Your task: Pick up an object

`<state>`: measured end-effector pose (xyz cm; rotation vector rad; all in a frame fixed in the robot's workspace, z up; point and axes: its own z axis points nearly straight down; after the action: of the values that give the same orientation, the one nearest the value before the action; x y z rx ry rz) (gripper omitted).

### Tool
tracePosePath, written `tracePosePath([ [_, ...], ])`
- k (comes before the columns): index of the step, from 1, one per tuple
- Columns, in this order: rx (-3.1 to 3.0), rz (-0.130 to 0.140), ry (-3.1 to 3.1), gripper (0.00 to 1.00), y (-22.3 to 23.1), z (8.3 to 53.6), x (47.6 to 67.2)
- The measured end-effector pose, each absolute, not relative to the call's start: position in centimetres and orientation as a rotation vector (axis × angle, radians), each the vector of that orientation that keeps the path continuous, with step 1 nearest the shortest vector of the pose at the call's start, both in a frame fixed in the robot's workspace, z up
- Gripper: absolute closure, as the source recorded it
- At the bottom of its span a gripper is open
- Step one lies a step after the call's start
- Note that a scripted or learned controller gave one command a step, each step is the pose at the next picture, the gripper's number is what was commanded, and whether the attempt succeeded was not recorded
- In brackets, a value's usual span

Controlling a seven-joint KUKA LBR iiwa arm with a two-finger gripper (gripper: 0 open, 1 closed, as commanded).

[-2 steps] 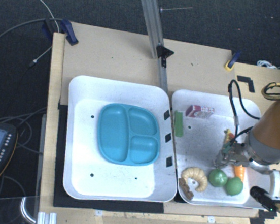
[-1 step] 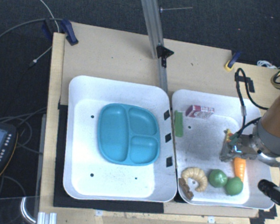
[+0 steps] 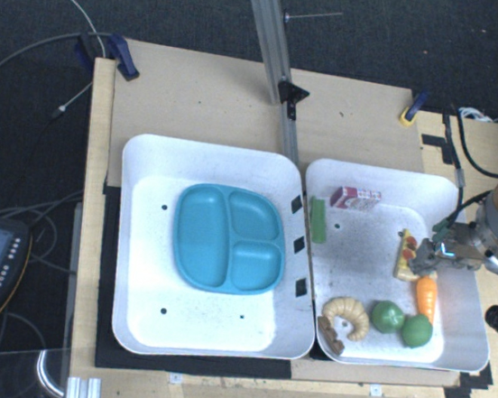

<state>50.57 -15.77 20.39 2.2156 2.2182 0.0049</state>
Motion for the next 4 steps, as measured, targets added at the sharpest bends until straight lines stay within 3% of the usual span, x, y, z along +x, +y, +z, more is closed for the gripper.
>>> tracePosePath([
  [1, 2.218, 0.003, 2.221, 1.00, -15.8, 21.9, 50.7],
  [3, 2.214, 0.003, 2.230, 1.00, -5.1, 20.5, 53.9],
  [4, 2.213, 0.006, 2.229, 1.00, 0.3, 22.1, 55.7],
])
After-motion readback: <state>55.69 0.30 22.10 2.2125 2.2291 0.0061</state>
